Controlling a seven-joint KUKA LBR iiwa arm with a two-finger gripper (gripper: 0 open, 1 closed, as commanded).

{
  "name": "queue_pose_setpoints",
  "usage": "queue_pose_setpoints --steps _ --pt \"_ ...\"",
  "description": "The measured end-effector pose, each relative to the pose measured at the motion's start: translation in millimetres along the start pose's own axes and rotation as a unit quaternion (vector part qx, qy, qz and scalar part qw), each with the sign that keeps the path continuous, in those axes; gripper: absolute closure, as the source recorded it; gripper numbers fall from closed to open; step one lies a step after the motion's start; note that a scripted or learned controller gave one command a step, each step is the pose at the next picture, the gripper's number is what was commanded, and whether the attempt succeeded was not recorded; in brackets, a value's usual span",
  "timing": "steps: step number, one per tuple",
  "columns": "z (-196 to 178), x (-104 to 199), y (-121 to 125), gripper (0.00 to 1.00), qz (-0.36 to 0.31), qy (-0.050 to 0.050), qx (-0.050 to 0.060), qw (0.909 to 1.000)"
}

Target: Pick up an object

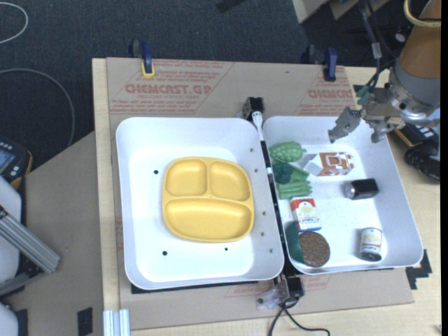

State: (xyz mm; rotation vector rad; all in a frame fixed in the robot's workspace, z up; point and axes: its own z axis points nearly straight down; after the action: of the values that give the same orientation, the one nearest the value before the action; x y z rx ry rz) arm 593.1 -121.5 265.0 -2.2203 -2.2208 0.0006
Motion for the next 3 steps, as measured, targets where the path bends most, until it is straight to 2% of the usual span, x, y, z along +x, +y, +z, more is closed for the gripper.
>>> queue_pose_setpoints --steps 1,2,3 --pt "34 78 -91 0.0 -0.003 0.002 0.006 1.0" --pt "22 73 -86 1.0 0.0 0.0 -0.002 1.0" --pt "68 148 -107 1.0 -0.004 0.002 0.004 1.0"
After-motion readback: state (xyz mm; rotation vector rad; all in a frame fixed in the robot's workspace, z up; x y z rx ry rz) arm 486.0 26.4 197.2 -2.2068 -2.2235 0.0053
